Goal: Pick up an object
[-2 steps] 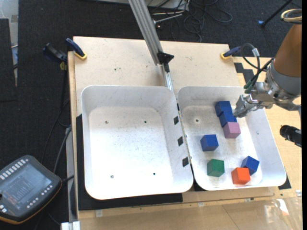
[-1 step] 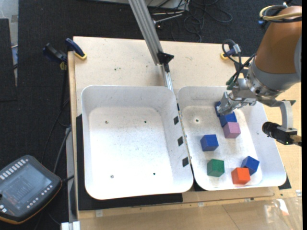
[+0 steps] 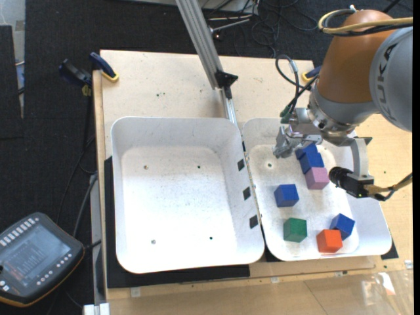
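Several small blocks lie in the right bin [image 3: 268, 176]. A blue block [image 3: 310, 157] and a pale purple block [image 3: 317, 177] touch each other near the bin's back. A blue cube [image 3: 286, 195] sits in the middle. A green cube [image 3: 295, 229], an orange cube [image 3: 329, 241] and another blue cube [image 3: 342, 224] lie near the front. My gripper [image 3: 286, 144] hangs over the back of this bin, just left of the upper blue block and above the bin floor. I see no block in it.
The left bin [image 3: 131, 131] stands beside the right one, sharing a raised middle wall. A slanted metal pole [image 3: 200, 31] comes down to the bench behind the bins. A tablet [image 3: 33, 258] lies at the front left, off the bench.
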You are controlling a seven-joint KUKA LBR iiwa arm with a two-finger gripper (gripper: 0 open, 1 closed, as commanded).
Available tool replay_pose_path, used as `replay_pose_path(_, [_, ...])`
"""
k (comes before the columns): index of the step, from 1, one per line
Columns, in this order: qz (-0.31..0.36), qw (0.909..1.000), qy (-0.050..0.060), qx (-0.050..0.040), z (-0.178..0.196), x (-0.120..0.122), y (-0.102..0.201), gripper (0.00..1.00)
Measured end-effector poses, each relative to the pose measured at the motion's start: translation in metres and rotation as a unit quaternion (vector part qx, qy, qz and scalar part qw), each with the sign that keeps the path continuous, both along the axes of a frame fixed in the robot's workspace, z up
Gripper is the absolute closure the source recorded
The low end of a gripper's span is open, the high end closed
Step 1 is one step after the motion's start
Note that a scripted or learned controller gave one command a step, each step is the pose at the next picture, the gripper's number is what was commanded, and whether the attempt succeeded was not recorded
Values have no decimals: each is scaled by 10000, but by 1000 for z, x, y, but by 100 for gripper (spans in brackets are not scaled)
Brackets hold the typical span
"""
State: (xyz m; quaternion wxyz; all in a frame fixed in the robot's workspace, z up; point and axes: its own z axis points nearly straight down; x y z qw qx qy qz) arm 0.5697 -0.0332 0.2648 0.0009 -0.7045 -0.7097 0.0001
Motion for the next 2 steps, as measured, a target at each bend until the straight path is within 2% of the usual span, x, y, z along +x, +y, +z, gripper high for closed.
replay_pose_path(2, [8,10000,-13,3,-21,16,119,100])
